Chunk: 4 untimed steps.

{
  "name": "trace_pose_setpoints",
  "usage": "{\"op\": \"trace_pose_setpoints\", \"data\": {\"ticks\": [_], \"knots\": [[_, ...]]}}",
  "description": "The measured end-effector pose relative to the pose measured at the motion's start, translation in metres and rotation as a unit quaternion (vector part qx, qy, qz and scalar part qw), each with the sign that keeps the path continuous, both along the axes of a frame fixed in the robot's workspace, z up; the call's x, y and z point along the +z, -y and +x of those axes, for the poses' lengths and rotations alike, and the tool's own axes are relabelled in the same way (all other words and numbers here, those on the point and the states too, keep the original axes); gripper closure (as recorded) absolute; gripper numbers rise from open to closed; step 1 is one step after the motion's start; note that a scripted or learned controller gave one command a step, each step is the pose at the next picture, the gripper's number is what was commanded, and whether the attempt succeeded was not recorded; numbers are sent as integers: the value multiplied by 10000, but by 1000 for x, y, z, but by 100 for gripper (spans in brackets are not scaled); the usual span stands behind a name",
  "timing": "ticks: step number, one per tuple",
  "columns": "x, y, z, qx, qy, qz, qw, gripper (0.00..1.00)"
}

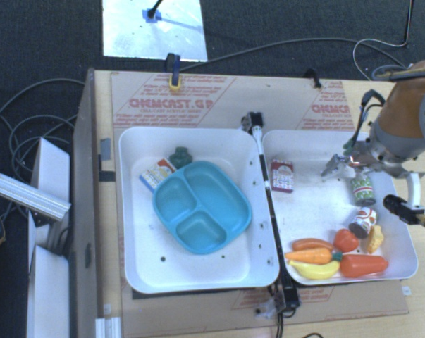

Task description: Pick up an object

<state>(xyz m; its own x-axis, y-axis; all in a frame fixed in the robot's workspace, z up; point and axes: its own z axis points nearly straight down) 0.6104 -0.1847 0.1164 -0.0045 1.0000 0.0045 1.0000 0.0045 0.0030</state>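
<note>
My gripper [337, 166] hangs low over the right bin [318, 210], near its back right part, on the grey arm with the orange band [402, 115]. Just right of it and slightly nearer the front lies a green-labelled can [362, 188], close to the gripper but not seen inside it. A red box [282, 175] lies at the bin's left side. Along the front lie a small can [363, 222], a tomato [345, 240], a cheese wedge [375, 239], a carrot [311, 245], a banana [315, 269] and a red pepper [364, 264].
The left bin [149, 259] holds a blue divided plate [201, 206], a small white and red box [156, 174] and a dark green object [180, 156]. A black divider rail [265, 189] runs between the bins. Cables lie on the floor around the bench.
</note>
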Motion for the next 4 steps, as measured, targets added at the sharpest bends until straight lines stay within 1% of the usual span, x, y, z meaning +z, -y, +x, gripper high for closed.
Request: {"op": "trace_pose_setpoints", "data": {"ticks": [1, 2, 3, 4], "knots": [[11, 2, 1, 0, 17, -21, 10000, 100], [22, 2, 2, 5, 33, -26, 10000, 100], [60, 23, -13, -19, 5, -35, 10000, 100], [58, 21, 43, 0, 4, -28, 10000, 100]]}}
